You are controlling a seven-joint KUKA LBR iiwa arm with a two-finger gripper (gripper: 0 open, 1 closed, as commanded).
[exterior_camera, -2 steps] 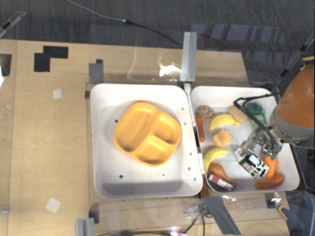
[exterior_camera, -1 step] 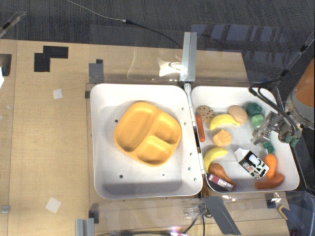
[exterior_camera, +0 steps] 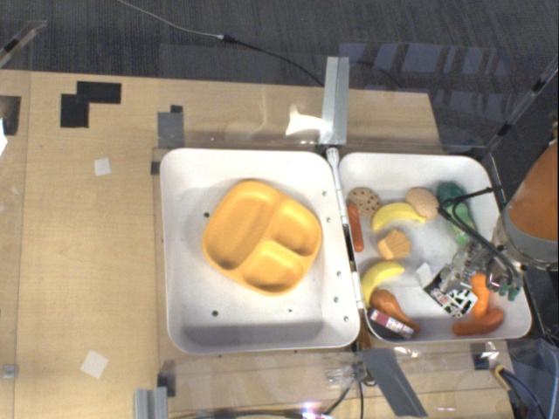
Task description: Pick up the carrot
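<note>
- You cannot make out how the gripper (exterior_camera: 467,285) stands at the lower right of the frame: its tip is a tangle of small dark and white parts, so whether it is released, clenched or grasping anything cannot be told
- You see the arm (exterior_camera: 534,208) cut off by the right edge, a grey and orange bulk with dark cables looping down toward the tip
- Your carrot (exterior_camera: 480,293) appears to be the small upright orange piece just beside the gripper tip, in the lower right corner of the right bin (exterior_camera: 437,160); whether the two touch is unclear
- A longer orange-red piece (exterior_camera: 479,321) lies just below it along the bin's lower wall, partly masked by the tip, and hard to tell apart from the carrot
- Crowding the same bin you have two bananas (exterior_camera: 397,216), a cookie (exterior_camera: 365,201), a sausage (exterior_camera: 355,227), an orange block (exterior_camera: 393,245), a tan roll (exterior_camera: 422,202), a green item (exterior_camera: 452,194) half under the cables, and a drumstick (exterior_camera: 389,304) over a dark packet (exterior_camera: 393,325)
- The left bin (exterior_camera: 188,234) carries a yellow divided plate (exterior_camera: 260,236), well apart from the gripper
</note>
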